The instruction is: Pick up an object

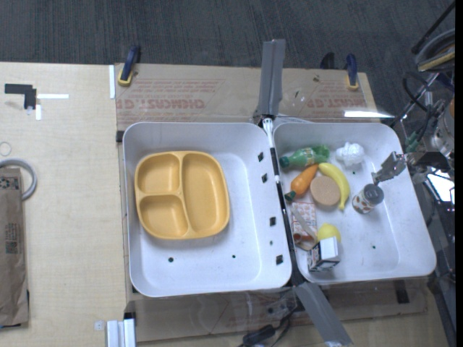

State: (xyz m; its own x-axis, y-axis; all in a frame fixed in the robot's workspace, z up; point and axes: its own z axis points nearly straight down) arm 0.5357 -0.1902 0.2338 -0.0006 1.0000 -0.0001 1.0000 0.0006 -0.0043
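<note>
The claw hangs over the right bin's far right side, its metal fingers apart and nothing between them. Just below it stands a small can, upright, with a shiny round top and a red-and-white side. To the can's left lie a banana, a tan disc touching it, a carrot, and a green bottle. A white crumpled lump sits near the far wall. A small carton and a lemon are nearer the front. The left bin holds a yellow divided plate.
</note>
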